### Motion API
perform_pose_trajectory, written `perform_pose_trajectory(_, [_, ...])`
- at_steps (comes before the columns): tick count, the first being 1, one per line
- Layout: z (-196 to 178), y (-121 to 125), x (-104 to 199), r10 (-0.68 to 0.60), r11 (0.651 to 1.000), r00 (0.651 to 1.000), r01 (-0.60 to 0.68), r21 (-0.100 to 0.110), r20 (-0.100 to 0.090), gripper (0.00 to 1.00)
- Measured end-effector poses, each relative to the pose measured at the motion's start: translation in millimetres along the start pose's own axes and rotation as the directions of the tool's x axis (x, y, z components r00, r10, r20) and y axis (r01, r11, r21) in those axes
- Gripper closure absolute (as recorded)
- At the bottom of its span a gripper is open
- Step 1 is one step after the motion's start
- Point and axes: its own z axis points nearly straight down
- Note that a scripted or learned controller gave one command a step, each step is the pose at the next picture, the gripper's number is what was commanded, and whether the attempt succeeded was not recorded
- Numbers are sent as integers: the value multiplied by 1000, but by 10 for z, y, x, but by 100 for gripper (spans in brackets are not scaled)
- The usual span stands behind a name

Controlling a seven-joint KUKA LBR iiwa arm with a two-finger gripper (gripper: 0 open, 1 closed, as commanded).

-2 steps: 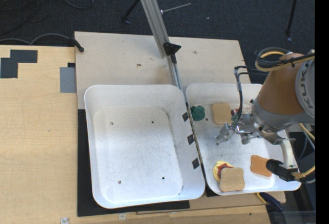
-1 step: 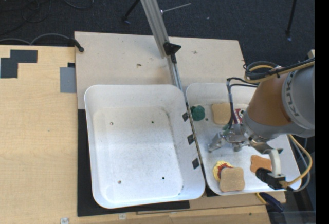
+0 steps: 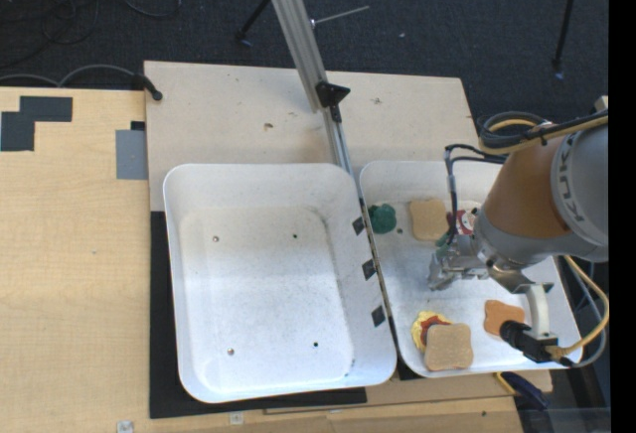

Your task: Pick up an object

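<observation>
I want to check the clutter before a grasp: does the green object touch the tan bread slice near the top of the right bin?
Apart. The camera view shows the green object and the bread slice with a bare white strip of bin floor between them.

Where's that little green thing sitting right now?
The green object lies in the right-hand bin, near its far left corner, just left of a tan slice and beside the divider between the two bins.

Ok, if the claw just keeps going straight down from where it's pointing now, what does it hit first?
Probably bare floor of the right bin. The claw points down between the tan slice above it and the sandwich below it in the picture, and seems to clear both, though depth is hard to judge.
</observation>
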Motion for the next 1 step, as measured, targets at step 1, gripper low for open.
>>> perform_pose_trajectory(1, [-499,103,10,-10,1000,1000,10,-7,2,100])
